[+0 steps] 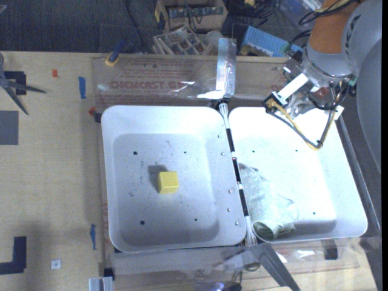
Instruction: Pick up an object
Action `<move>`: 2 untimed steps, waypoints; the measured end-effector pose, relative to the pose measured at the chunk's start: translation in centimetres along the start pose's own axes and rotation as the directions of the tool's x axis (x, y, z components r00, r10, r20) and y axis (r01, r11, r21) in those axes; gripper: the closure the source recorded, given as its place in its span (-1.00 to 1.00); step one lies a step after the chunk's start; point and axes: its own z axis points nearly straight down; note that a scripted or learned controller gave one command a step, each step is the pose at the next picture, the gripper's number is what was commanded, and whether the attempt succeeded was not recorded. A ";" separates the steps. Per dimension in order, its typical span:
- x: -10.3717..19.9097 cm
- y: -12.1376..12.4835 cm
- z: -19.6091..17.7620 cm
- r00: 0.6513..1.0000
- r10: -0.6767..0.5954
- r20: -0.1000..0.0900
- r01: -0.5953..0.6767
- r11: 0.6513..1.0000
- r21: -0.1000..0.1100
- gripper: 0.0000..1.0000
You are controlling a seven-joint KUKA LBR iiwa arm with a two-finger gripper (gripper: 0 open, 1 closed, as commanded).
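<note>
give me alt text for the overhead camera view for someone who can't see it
A yellow block lies in the left bin, while a rolled pale cloth lies in the right bin. The grey and orange arm's pincer hangs over the right bin's far corner.

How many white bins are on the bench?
2. The left shallow white plastic bin holds a small yellow cube; the right shallow white plastic bin holds a rolled greyish cloth.
</note>
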 end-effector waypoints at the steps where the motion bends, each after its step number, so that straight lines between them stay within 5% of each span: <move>1: -3.1 4.8 4.6 0.989 -0.151 0.001 0.151 0.989 0.004 1.00; 2: -6.6 1.2 9.5 0.945 -0.328 0.000 0.328 0.945 0.003 1.00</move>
